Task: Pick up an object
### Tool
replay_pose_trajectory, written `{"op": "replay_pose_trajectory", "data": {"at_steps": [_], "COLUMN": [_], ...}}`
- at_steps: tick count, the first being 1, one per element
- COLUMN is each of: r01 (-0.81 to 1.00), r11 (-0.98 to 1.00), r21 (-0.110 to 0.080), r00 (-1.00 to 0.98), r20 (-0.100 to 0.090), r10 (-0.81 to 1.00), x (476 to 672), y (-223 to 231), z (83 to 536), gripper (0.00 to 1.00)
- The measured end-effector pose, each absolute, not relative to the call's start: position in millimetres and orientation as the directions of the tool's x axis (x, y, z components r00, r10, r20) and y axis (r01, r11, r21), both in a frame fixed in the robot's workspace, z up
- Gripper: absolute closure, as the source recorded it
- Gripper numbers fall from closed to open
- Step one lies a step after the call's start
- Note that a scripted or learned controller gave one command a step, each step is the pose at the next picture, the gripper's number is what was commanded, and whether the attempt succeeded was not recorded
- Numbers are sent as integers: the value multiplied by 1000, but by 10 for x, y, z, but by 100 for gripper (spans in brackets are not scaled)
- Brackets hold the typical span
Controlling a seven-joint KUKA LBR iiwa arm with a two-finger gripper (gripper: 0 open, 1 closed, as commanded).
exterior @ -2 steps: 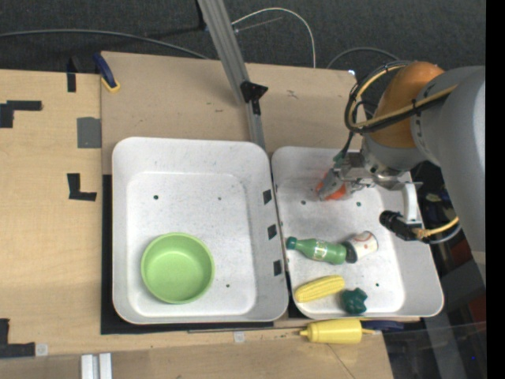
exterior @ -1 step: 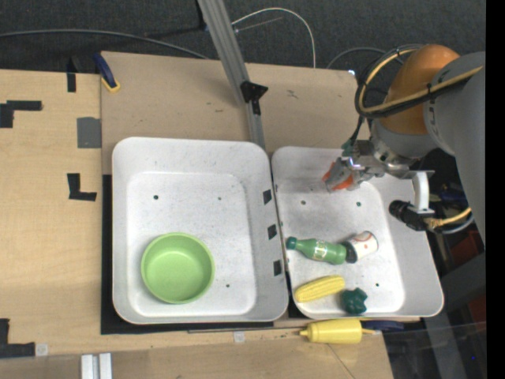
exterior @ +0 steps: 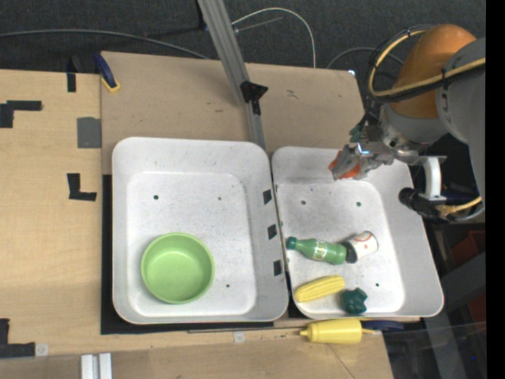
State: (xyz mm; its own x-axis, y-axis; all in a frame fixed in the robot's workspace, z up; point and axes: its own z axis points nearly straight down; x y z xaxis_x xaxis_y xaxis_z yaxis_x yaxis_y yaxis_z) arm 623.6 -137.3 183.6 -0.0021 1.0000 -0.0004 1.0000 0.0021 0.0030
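Observation:
The right bin holds a green bottle lying on its side. A small white and red object touches the bottle's right end. Nearer the front lie a yellow corn cob and a small dark green object. My gripper hangs over the bin's far edge, well behind these objects. A small red-orange piece shows at its tip; I cannot tell whether it is a held thing or part of the gripper.
A green bowl sits in the front left of the left bin. A yellow bottle lies on the bench just in front of the right bin. A grey pole slants over the bench behind the bins.

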Motion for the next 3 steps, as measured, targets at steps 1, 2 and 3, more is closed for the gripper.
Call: {"op": "replay_pose_trajectory", "data": {"at_steps": [1, 2, 3], "r01": [1000, 1000, 1000], "r11": [2, 6, 7], "r21": [3, -2, -2], "r00": [-2, -6, -7], "r20": [0, 2, 2], "r10": [1000, 1000, 1000], "x": [6245, 6018, 5895], "y": [-1368, -802, -292], "z": [2188, 2256, 2355], "gripper": [100, 100, 100]}}
